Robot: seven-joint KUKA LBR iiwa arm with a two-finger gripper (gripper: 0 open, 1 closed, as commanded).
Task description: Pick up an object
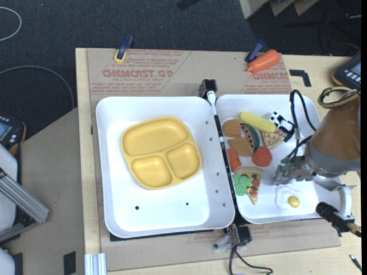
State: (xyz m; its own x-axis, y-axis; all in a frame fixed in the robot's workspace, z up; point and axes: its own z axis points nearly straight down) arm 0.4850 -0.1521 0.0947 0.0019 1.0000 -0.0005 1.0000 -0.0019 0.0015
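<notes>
One target nearest — fried egg [289, 200] just below hand [288, 173] in right bin [309, 213]; grip state unreadable.

The bench [172, 67] is a flat panel covered with tan paper printed in red lettering. Two shallow white bins rest directly on it, side by side and touching along their inner rims. The left bin [109, 171] lies well away from the gripper [287, 173]; the right bin [252, 211] lies directly under the gripper. Clamps grip the bench's far edge: a blue-and-yellow clamp [122, 49] and an orange-handled clamp [262, 60].
</notes>
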